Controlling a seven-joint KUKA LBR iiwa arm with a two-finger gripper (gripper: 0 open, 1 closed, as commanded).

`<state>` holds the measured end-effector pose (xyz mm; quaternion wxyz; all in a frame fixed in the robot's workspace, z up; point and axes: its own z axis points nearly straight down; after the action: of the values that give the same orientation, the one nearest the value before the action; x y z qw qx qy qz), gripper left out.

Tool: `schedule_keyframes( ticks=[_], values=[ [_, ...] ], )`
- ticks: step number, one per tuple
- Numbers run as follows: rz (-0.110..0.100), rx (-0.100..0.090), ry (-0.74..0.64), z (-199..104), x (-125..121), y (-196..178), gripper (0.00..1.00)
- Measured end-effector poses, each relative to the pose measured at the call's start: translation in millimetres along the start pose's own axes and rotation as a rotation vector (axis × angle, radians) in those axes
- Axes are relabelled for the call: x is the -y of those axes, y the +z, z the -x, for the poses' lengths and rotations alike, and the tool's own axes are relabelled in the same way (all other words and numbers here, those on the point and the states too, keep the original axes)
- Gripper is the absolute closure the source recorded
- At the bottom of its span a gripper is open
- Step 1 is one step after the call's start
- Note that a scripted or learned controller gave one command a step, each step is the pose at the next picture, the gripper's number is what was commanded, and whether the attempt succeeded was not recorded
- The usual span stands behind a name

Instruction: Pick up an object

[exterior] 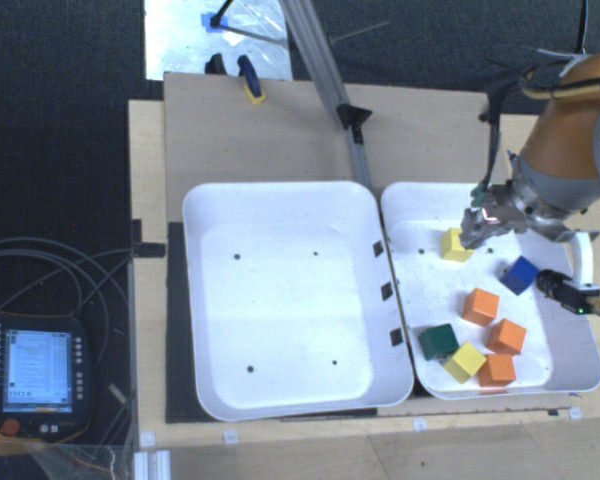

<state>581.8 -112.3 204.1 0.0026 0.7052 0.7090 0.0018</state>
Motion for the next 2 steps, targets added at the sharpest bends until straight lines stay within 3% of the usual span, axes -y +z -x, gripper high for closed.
schedule_keyframes(
  ticks=[1, 2],
  values=[
    [0.004, 0.001, 0.000, -1, 1, -65, 1.00],
    [-0.002, 0.000, 0.001, -1, -1, -78, 1.00]
  ],
)
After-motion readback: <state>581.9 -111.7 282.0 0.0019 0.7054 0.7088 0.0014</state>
